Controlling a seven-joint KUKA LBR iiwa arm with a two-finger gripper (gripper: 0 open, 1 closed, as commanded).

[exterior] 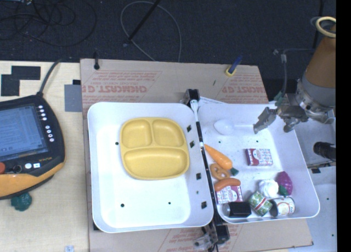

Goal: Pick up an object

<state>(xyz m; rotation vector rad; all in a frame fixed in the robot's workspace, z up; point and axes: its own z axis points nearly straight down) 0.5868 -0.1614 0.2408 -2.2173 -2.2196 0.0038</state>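
My gripper (277, 121) hovers over the far right part of the right bin (305, 160), its fingers spread open with nothing between them. Below it lies a red and white carton (258, 157). Toward the bin's left side rest an orange carrot (218, 156) and a smaller orange piece (226, 172). Along the near edge crowd a second carton (228, 193), a black block (239, 208), a green can (261, 203), a white can (284, 206), a white bottle (267, 186) and a purple item (283, 180). A pale white piece (224, 128) lies at the far left.
The left bin (104, 190) holds a yellow divided plate (154, 148). A control pendant (27, 135) and a green lump (22, 201) sit on the bench at far left. Both bins stand on cardboard (164, 83); cables lie on the dark floor behind.
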